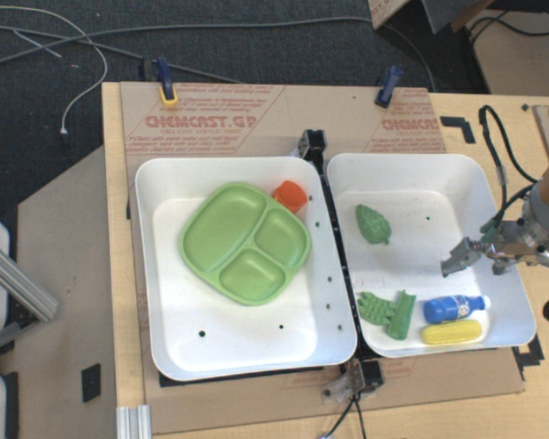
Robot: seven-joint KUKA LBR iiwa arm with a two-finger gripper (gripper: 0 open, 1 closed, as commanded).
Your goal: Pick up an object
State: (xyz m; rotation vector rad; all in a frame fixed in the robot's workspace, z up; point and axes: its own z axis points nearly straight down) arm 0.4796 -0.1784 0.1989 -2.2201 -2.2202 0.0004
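Pincer (476,254) open, empty, in right bin (412,167); blue bottle (453,308) at its 7 o'clock looks light, rigid, slippery — grip mid-body.

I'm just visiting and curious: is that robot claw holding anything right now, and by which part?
Nothing. The gripper hangs over bare floor of the right bin, with nothing between its fingers.

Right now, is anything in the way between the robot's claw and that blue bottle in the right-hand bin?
Nothing visible is. The gripper hangs over bare floor of the right white bin, just above the blue plastic bottle; the yellow oblong toy lies beyond the bottle.
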